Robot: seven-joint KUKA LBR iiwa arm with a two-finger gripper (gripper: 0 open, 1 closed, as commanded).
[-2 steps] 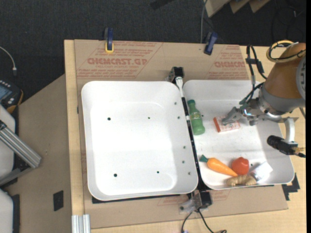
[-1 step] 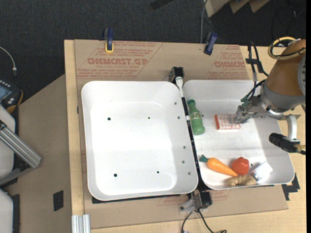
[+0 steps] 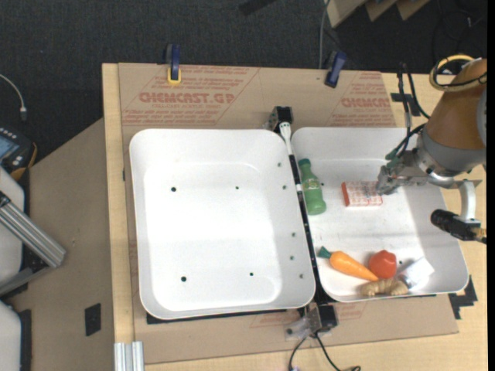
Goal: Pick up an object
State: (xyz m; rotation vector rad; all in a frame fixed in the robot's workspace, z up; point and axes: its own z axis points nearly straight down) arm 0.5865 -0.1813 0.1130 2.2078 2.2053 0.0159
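The right bin (image 3: 433,207) holds several objects. A green bottle (image 3: 312,187) lies along its left wall. A small red-and-white packet (image 3: 362,195) lies near the middle. At the front lie an orange carrot (image 3: 348,264), a red pepper (image 3: 383,263), a tan ginger root (image 3: 384,287) and a small white piece (image 3: 418,272). My gripper (image 3: 387,178) hangs at the packet's right end, low over the bin floor, with the grey arm and orange band (image 3: 456,118) behind it. The packet lies flat on the bin floor.
The left bin (image 3: 147,207) sits beside the right one on a cardboard sheet held by blue clamps (image 3: 172,62). A black divider strip (image 3: 298,199) runs between the bins. A metal rail (image 3: 31,234) lies off the bench at the left.
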